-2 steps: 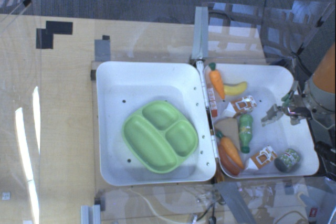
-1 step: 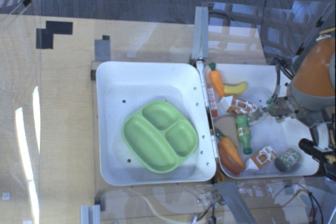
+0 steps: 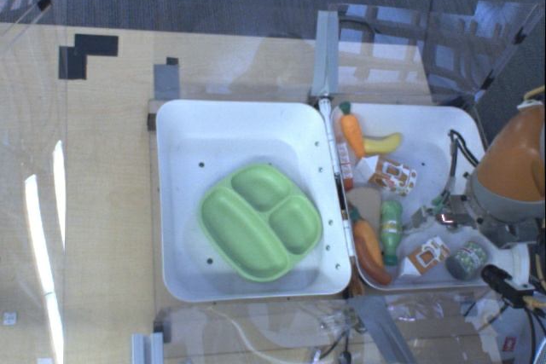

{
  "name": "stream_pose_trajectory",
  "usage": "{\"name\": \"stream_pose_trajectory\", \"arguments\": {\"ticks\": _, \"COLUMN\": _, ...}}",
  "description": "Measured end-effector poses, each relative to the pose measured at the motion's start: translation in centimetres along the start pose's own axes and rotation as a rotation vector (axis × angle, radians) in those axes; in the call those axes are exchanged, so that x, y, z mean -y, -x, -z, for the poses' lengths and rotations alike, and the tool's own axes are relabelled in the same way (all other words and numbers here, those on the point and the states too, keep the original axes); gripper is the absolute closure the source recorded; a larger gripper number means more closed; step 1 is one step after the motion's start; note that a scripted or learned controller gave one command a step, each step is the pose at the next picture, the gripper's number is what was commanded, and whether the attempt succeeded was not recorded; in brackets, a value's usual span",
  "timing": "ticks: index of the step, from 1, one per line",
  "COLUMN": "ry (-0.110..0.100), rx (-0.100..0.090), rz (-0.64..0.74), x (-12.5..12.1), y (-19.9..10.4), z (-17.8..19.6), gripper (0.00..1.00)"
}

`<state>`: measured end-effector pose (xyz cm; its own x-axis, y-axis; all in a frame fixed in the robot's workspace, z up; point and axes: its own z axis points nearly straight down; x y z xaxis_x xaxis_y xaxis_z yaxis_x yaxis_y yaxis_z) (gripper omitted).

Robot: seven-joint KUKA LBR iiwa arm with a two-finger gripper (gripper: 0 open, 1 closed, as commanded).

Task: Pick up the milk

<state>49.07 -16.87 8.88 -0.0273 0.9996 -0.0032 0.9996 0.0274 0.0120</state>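
Note:
Two small white cartons with orange print lie in the right bin [image 3: 452,119]. One carton [image 3: 393,176] is near the bin's middle, below a yellow banana [image 3: 381,143]. The other carton [image 3: 428,254] lies by the front wall; which of them is the milk I cannot read. The arm's orange band [image 3: 516,153] hangs over the bin's right side. My gripper [image 3: 429,215] reaches in low between the two cartons, just right of a green bottle [image 3: 390,223]. Nothing shows held in it.
The left bin [image 3: 183,183] holds a green divided plate [image 3: 260,222]. In the right bin lie a carrot [image 3: 351,130], a red-and-white tube [image 3: 344,162], an orange vegetable [image 3: 369,250] and a grey can [image 3: 467,260]. A black cable [image 3: 455,151] loops along the right wall.

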Motion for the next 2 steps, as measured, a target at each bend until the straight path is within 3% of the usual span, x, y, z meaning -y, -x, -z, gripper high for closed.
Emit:
{"name": "stream_pose_trajectory", "arguments": {"ticks": 1, "ry": -0.006, "rx": -0.003, "rz": 0.008, "x": -8.2, "y": -6.7, "z": 5.4, "gripper": 0.00}}
{"name": "stream_pose_trajectory", "arguments": {"ticks": 2, "ry": 0.013, "rx": 0.001, "rz": 0.058, "x": -8.8, "y": -4.1, "z": 0.5, "gripper": 0.00}}
